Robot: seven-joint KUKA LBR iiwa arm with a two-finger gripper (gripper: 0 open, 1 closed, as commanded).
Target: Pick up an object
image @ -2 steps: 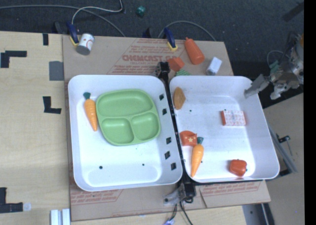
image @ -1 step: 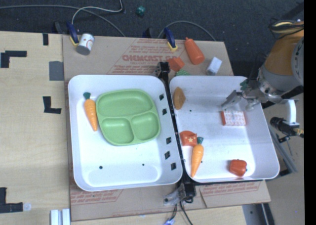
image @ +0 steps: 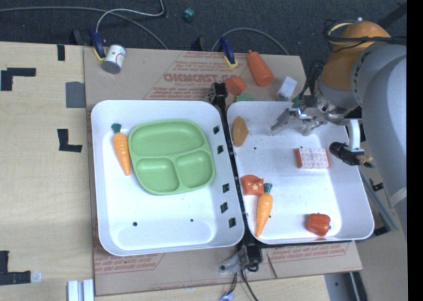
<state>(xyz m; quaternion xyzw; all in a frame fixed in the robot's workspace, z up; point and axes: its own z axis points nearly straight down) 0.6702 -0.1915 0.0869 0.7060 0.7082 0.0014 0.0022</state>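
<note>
The gripper [image: 285, 121] hangs over the upper part of the right bin [image: 344, 210], its fingers [image: 277, 126] spread and nothing between them. No object is chosen yet; the candidates in this bin lie scattered: a brown bun [image: 239, 131] against the left wall, a pink block [image: 311, 158] just below and right of the gripper, a red box [image: 252, 185] with a carrot [image: 264, 210] touching it near the divider, and a red pepper [image: 318, 223] at the lower right corner. The gripper sits over bare floor between the bun and the block, so a straight descent here would likely close on nothing. The bun lies tight to the wall, and a finger could strike the rim or the divider [image: 229, 161] instead of slipping beside it. The block looks flat and low; fingers may slide over its top or push it away rather than pinch it. The box and carrot touch, so going for one may nudge or drag the other, or catch both loosely. The pepper looks rounded and could squirt out under pressure. The left bin [image: 106, 180] holds a green tray [image: 173, 156] and a second carrot [image: 121, 151], well apart from the gripper.
</note>
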